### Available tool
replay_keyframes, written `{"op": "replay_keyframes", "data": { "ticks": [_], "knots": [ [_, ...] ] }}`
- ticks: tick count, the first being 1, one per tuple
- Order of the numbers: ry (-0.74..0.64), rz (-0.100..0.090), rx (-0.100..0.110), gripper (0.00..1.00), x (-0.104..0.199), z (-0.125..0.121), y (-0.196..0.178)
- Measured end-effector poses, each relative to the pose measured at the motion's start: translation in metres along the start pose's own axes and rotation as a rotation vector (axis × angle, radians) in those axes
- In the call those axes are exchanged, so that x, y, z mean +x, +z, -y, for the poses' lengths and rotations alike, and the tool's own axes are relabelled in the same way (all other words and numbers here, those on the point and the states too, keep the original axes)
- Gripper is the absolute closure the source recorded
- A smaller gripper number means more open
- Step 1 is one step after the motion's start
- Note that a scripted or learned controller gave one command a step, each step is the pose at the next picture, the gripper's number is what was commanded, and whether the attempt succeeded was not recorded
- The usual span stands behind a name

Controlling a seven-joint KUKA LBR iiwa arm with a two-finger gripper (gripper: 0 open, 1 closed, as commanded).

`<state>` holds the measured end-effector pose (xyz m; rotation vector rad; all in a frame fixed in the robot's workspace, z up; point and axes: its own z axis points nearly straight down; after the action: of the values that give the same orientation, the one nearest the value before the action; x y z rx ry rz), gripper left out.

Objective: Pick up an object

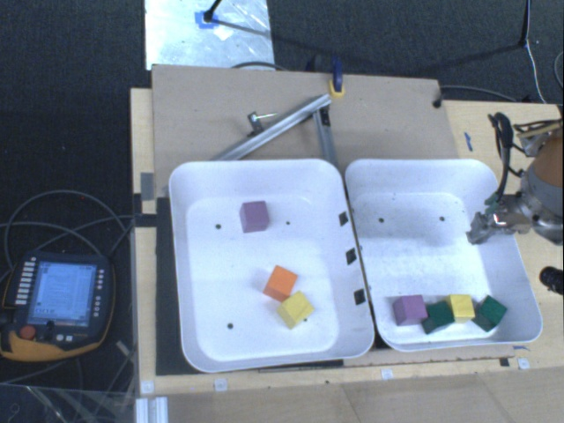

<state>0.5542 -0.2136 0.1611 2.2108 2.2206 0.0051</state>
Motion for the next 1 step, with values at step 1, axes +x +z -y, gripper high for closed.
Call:
{"op": "replay_keyframes", "data": {
  "ticks": [1],
  "knots": [
    [-0.001,0.0,-0.001,1.0,0.0018,0.0,-0.0644]
  ]
}}
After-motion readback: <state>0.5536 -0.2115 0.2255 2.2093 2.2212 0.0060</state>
